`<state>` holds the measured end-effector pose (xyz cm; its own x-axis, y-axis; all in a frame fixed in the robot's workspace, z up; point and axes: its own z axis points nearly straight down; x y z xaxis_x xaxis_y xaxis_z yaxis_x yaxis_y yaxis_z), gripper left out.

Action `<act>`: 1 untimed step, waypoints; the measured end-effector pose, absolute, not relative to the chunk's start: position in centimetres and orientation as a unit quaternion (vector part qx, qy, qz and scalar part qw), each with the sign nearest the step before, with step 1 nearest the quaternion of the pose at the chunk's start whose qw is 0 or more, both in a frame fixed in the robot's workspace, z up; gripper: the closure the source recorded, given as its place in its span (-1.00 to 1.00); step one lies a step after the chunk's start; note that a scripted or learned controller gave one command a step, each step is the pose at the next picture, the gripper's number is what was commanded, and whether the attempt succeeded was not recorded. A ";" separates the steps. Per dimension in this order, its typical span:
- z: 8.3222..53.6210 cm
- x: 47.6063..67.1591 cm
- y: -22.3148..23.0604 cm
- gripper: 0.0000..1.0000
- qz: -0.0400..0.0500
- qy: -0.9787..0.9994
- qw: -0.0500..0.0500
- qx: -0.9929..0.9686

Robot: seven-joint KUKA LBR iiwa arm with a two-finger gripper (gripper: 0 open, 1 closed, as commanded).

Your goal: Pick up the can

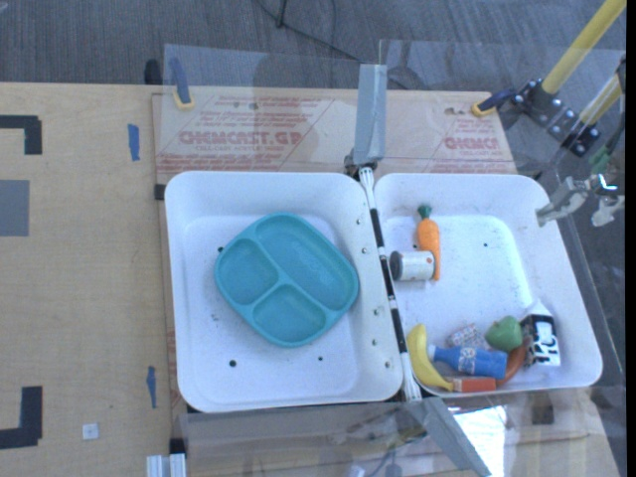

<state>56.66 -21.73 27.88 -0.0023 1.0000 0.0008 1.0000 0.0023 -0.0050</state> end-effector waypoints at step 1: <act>27.9 56.7 -21.7 -1.00 0.001 -0.708 0.002 -0.706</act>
